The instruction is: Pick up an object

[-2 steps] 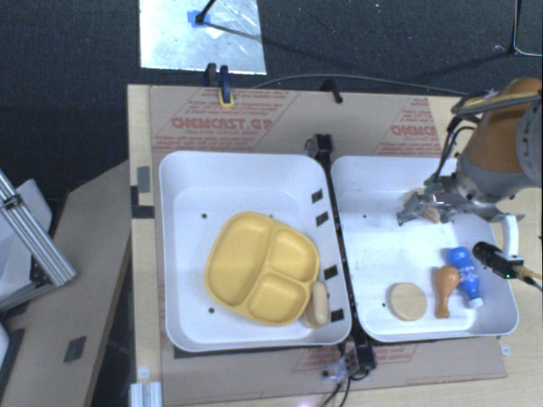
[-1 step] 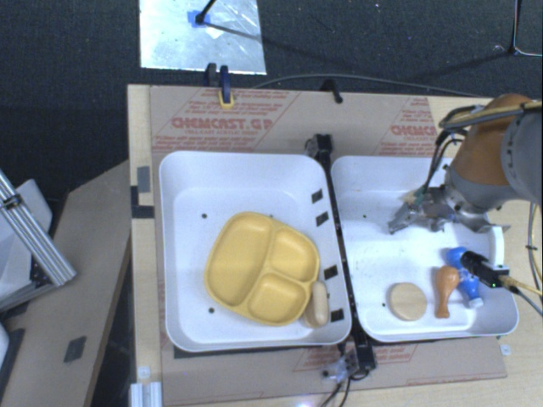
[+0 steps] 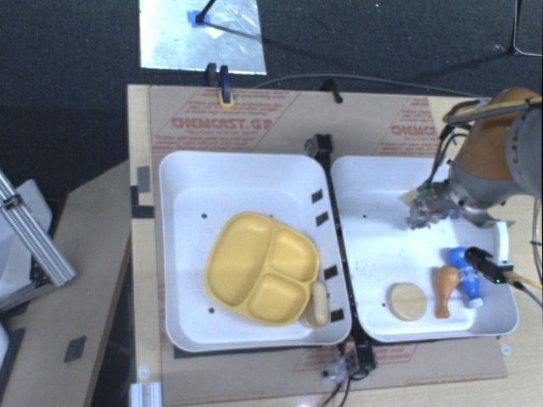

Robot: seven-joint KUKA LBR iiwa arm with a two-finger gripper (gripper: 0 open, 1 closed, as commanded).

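Note:
My gripper (image 3: 422,217) hangs low over the upper middle of the right bin (image 3: 373,185), its fingers too small and blurred to read. Nothing shows between them. Below and right of it lie a blue toy (image 3: 464,270), an orange-brown drumstick-shaped piece (image 3: 445,290) and a round tan disc (image 3: 407,301), all near the bin's front right corner. The left bin (image 3: 182,185) holds a yellow divided tray (image 3: 261,267) with a small beige piece (image 3: 317,303) leaning at its lower right edge.
A black divider with clips (image 3: 329,219) runs between the two bins. The grey and orange arm (image 3: 496,147) comes in from the right over the right bin's far corner. A clamp (image 3: 222,83) stands at the bench's back edge.

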